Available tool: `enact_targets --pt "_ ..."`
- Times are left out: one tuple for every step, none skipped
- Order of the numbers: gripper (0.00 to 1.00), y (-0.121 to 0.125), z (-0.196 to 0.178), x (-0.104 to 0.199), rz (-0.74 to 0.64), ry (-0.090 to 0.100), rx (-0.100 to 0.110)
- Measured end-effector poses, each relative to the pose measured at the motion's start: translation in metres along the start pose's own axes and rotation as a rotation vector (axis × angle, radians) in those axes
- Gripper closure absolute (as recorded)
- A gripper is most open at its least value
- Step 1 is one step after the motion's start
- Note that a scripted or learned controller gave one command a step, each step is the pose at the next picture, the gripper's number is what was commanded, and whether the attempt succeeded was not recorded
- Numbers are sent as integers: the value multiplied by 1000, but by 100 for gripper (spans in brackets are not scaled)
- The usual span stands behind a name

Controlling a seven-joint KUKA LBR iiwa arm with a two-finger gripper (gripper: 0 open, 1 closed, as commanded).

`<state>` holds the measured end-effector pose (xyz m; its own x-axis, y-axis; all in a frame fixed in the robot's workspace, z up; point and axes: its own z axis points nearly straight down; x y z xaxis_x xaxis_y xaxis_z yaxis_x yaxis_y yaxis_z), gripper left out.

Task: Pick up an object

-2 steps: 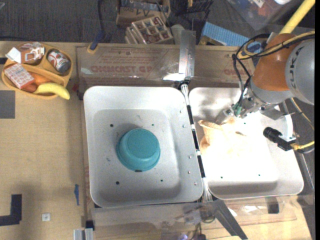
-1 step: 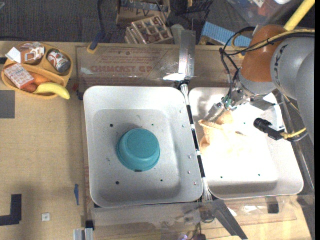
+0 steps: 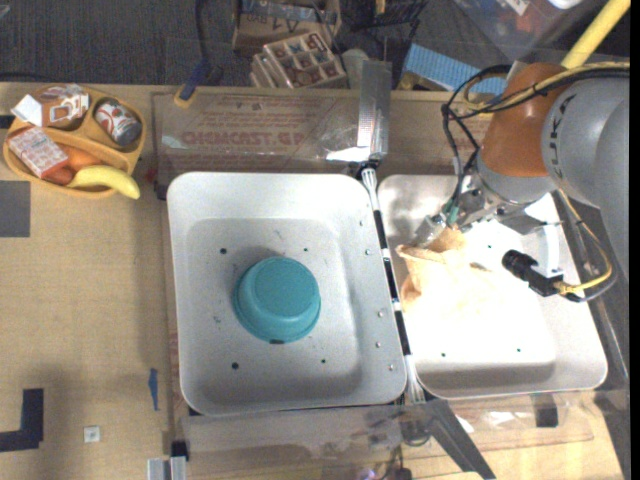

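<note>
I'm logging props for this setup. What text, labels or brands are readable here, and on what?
Clear sheet behind the bins: reddish block lettering, too blurred to read.
Packets in the yellow tray: printed labels, too small to read.
Teal bowl: no markings seen.
Nothing can be read with certainty.

Worktop: light wood-look board, matt, faint grain. Left bin and right bin: white moulded plastic, smooth, slight sheen, glare strong on the right one. Bowl in left bin: teal plastic, smooth, matt to satin, upside down. Tan thing in right bin: soft and crumpled, looks like cloth or paper, can't tell which, matt. Arm: grey painted shell, smooth, semi-gloss; orange band glossy. End effector: looks like bare metal, detail too blurred. Tray top left: yellow glossy plastic. Clear plastic sheet behind bins: shiny, wrinkled.
</note>
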<state>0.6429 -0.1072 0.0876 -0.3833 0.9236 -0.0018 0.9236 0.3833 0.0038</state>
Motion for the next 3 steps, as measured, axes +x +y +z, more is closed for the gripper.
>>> enact_targets --pt "100 2 -13 -1 2 -3 -7" --pt "100 -30 -113 -19 -194 -2 -1" --pt "0 -30 -113 -19 -194 -2 -1"
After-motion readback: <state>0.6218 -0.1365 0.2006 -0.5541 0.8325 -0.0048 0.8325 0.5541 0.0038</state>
